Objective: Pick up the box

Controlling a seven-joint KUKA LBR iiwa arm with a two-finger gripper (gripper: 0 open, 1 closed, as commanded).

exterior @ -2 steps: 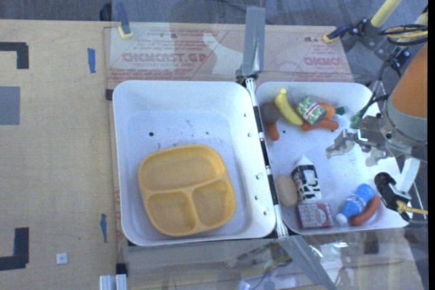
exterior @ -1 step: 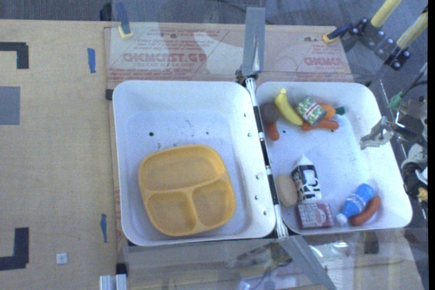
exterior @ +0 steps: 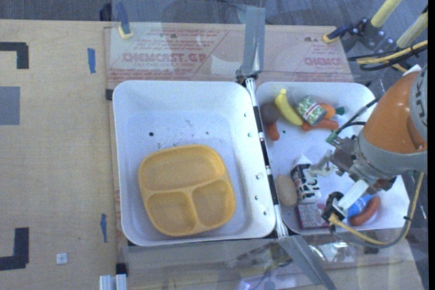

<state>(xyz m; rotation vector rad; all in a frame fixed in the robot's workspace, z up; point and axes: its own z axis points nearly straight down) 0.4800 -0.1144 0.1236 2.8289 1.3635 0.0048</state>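
Bench: two bins [exterior: 129, 146] side by side.
Box [exterior: 307, 182]: right bin, among clutter.
Gripper [exterior: 325, 170]: beside box, poised to grasp; grip state unclear.

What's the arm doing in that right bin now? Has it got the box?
Gripper low in the right bin, beside the black-and-white box; grip can't be judged. Box lies on the bin floor. Crowded: pink packet, banana, green carton nearby.
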